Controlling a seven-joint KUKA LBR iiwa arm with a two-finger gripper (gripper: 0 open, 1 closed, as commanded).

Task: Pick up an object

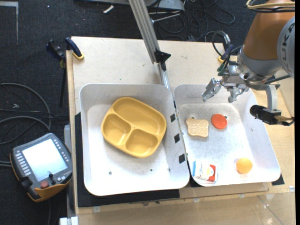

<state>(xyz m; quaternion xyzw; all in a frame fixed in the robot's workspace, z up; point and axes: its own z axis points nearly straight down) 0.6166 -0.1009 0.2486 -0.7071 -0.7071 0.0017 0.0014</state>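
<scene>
In the right bin lie a slice of toast, a red tomato-like piece, an orange fruit and a small white carton with red and blue print. My gripper hangs over the bin's far edge, above and behind the toast and the red piece. Its fingers are spread apart with nothing between them.
The left bin holds a yellow divided plate. A metal pole slants up from between the bins. A teach pendant lies on the floor at left, and cables run behind the bench.
</scene>
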